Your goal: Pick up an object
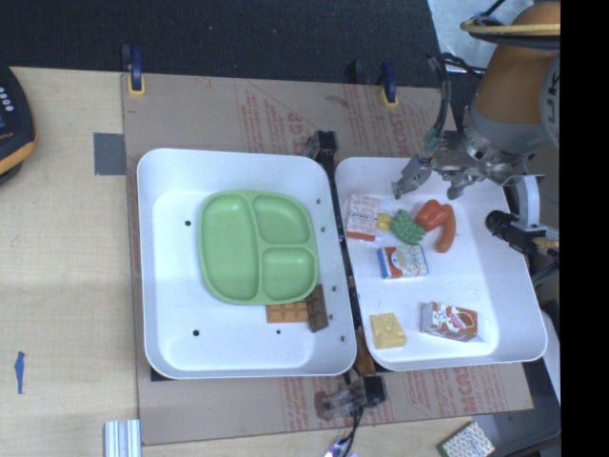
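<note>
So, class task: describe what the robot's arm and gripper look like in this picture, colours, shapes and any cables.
The arm is a thick rounded body, grey with an orange band above the wrist. Below it sits a dark grey metal gripper with thin, angled fingers. A thin dark cable runs down beside the wrist, and a black fitting on a white bracket hangs close under the arm.

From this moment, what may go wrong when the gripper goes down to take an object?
1. The gripper hangs open above crowded toys: the red pepper, orange carrot and green piece touch, so it may grab two or push them apart.
2. They lie near the right bin's back wall; a pushed toy could slide against it.
</note>
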Robot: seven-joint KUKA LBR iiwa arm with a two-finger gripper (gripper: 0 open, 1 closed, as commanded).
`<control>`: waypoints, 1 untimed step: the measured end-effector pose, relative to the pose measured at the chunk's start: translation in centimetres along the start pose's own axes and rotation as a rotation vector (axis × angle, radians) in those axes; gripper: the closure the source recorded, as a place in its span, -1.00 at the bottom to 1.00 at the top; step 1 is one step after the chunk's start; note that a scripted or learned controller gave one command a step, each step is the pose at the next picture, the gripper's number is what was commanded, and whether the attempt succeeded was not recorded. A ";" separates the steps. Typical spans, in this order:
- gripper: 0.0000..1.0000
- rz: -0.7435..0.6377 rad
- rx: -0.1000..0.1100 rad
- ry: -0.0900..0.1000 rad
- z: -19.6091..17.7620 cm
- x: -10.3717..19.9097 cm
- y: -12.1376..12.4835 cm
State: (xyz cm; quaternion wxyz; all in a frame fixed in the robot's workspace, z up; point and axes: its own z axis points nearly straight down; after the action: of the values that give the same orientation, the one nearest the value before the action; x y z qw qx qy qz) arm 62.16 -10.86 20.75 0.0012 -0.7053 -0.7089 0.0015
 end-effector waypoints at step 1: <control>-1.00 0.004 0.007 -0.002 10.9 -5.2 -0.6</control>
State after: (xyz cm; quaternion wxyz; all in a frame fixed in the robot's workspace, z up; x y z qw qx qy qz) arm 61.50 -16.08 9.84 0.0030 -0.7067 -0.7075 0.0045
